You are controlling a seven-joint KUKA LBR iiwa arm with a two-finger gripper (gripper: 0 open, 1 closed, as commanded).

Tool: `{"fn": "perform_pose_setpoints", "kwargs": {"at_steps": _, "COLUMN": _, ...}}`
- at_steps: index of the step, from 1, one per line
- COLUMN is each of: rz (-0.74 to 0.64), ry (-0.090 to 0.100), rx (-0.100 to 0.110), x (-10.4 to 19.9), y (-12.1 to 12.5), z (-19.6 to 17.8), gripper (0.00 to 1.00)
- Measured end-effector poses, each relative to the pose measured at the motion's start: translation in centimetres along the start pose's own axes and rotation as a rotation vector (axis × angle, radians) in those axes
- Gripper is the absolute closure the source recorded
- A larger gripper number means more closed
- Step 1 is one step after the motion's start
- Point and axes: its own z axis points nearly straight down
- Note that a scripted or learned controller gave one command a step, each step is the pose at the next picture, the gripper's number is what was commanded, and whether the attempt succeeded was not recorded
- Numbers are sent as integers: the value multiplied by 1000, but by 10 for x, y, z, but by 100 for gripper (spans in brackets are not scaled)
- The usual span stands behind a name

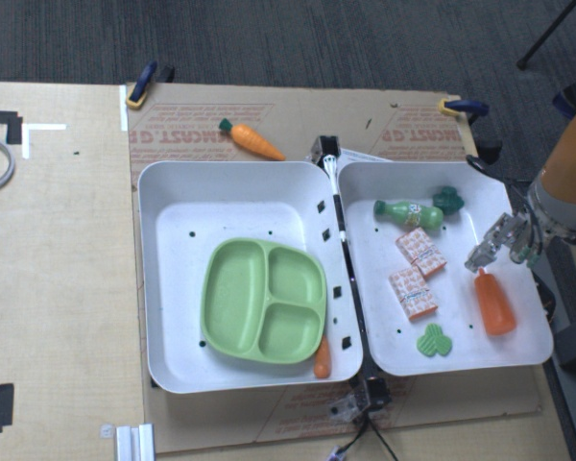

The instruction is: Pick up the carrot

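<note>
Single fixed camera above bench [58, 353], slanting down over both bins [163, 200].

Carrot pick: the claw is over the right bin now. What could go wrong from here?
1. The claw hangs right above an orange bottle in the right bin; it may grab that lookalike.
2. One carrot lies outside the bins on the cardboard, far across from the claw.
3. A small orange piece is wedged between the green plate and the left bin wall, hard to grip.
</note>
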Motion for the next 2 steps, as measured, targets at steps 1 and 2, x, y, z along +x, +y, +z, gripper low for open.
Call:
{"fn": "perform_pose_setpoints", "kwargs": {"at_steps": 1, "rz": -22, "ry": 5, "rx": 2, "x": 50, "y": -40, "z": 35, "gripper": 100}}
{"fn": "perform_pose_setpoints", "kwargs": {"at_steps": 2, "rz": -220, "ry": 3, "rx": 1, "x": 59, "y": -48, "z": 35, "gripper": 100}}
